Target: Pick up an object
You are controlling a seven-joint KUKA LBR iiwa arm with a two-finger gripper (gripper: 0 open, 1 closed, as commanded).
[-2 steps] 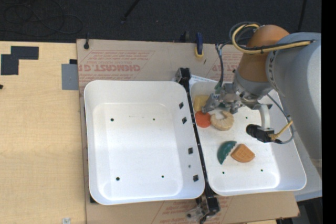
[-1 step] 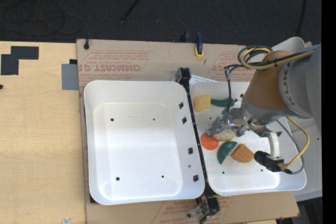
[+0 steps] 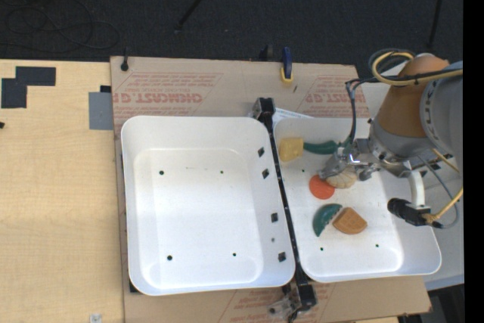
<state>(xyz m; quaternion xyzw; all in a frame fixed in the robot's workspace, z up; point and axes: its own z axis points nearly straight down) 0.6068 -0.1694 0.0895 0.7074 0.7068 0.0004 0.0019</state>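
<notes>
Two shallow white bins are set side by side on the bench: the left bin [image 3: 197, 253] and the right bin [image 3: 393, 257], where every loose object is gathered. The grey arm [image 3: 423, 117] is brought in from the right and lowered over the upper middle of the right bin. The step in hand is judged to be the descent onto a chosen object, with the grasp not yet confirmed.

The gripper [image 3: 349, 161] is seen directly over a pale beige lump [image 3: 342, 179], which appears to be touched or nearly touched. How wide the gripper stands cannot be told, and nothing is shown held.

A red round piece [image 3: 322, 187] lies just beside the lump; a yellow block [image 3: 291, 149] sits near the divider; a teal wedge [image 3: 326, 218] and an orange wedge [image 3: 350, 222] lie touching, lower down. Next, a firm closure and a straight lift would be called for.
</notes>
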